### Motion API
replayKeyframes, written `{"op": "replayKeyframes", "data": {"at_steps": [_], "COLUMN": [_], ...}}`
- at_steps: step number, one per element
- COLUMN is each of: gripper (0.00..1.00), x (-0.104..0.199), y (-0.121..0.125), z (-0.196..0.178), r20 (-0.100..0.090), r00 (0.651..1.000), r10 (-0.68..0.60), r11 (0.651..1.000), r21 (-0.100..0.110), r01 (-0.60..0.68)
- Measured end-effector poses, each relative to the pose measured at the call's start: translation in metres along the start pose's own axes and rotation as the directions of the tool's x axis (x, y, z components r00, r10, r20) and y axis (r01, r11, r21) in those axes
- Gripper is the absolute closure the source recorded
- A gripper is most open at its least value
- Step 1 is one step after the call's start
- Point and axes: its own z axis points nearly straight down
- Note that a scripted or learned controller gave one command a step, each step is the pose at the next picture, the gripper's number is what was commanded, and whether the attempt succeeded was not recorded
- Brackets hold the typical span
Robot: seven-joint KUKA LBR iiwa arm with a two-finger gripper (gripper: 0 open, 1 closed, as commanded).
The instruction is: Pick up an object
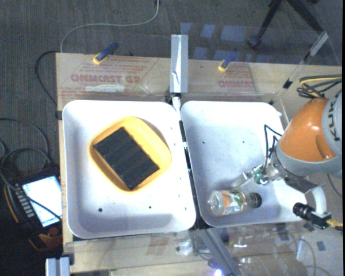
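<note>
Bottle (234, 200) lies on its side near the front edge of the right bin (218, 148), its dark cap pointing toward my arm and its clear body carrying a coloured label. My gripper (257, 176) sits just above and to the right of it, close to the cap end, low over the bin floor. It is mostly tucked under my wrist from this angle, so I cannot tell how it is set, nor whether it touches the bottle. My orange band (306, 132) and grey wrist hang over the bin's right side. In the left bin (80, 200) a yellow dish (161, 148) rests near the middle, turned at a slant, with a dark ribbed rectangular pad (126, 157) lying inside it. The two bins sit touching, side by side, on the bench (75, 79).
</note>
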Motion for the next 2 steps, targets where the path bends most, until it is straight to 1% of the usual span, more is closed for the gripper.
{"op": "replayKeyframes", "data": {"at_steps": [1,2], "gripper": [0.0,0.0], "x": [-0.025,0.024], "y": [-0.006,0.0], "z": [-0.027,0.0], "r20": [-0.001,0.008], "r00": [0.965,0.967], "r10": [0.262,0.255], "r11": [0.965,0.967], "r21": [0.015,-0.002], "r01": [-0.262,-0.255]}}
